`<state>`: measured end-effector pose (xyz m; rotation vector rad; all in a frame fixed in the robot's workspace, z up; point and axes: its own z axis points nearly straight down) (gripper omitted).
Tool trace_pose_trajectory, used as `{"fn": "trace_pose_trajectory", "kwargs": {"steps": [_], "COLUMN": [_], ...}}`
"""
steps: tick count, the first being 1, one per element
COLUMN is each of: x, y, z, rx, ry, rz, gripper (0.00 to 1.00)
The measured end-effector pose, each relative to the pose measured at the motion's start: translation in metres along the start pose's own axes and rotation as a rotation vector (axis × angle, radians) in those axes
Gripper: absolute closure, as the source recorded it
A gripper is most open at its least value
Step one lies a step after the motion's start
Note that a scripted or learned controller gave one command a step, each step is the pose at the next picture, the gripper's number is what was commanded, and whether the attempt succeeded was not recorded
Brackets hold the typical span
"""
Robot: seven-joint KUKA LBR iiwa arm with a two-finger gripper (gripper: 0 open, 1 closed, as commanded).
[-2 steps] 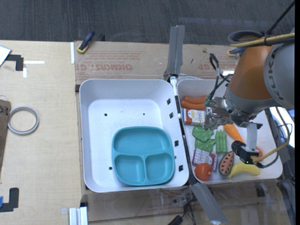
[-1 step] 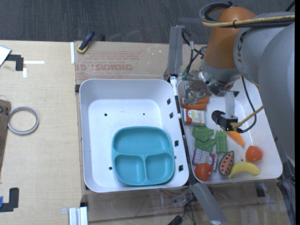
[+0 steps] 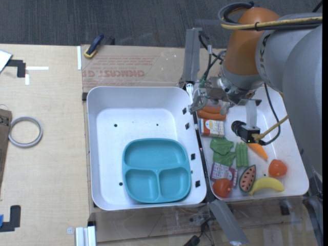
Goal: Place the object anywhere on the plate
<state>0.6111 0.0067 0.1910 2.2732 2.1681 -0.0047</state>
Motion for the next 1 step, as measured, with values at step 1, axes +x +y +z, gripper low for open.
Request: {"fn": "trace_pose_trajectory", "kwargs": {"steps": [1], "x": [0.0113], "y": [-0.0157], "z": [-0.0003], "rx": [0.001], "ry": [0.001], "rz": [-0.15], "gripper": [0.0]}}
